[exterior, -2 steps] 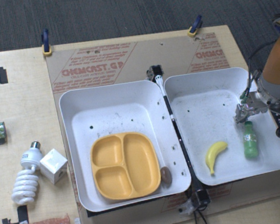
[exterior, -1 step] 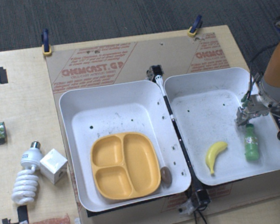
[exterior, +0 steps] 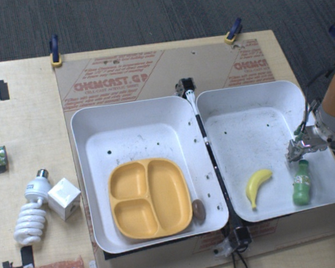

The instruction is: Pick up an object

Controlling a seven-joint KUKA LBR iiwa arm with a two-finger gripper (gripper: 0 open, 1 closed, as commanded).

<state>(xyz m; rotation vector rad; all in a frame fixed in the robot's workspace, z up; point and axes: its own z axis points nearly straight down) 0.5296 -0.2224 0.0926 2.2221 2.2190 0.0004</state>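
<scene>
The end effector [exterior: 297, 149], grip state unclear, hovers just above the green bottle [exterior: 300, 183] beside the banana [exterior: 258, 186].

A divided plate [exterior: 150, 197] lies in the left bin [exterior: 92, 172]; a banana [exterior: 257, 187] and bottle [exterior: 300, 183] lie side by side in the right bin [exterior: 243, 98].

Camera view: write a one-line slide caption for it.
Gripper over the right bin above a green bottle and banana; yellow plate in the left bin.

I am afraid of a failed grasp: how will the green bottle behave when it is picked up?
The green bottle lies on its side in the right bin, so a nudge may roll it. It looks like smooth plastic, probably light and somewhat slippery. Its rounded body may slide away.
</scene>
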